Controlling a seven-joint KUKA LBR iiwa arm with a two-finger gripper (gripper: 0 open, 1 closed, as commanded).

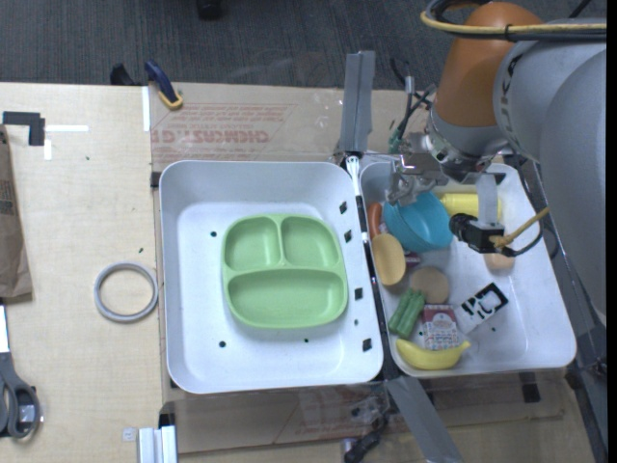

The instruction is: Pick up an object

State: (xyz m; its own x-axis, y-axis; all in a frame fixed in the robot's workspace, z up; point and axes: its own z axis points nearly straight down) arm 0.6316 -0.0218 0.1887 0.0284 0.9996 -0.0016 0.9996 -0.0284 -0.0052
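Note:
My gripper hangs over the back left part of the right bin. It is right above the far rim of a blue bowl, and whether it touches the bowl is unclear. In front of the bowl lie a tan oval piece, a brown round piece, a green stick-like item, a small red and white pack and a yellow banana. A yellow item lies behind the bowl, partly hidden by the wrist.
The left bin holds a green divided plate. A black and white tag lies in the right bin. On the bench to the left lie a grey ring and a brown paper bag.

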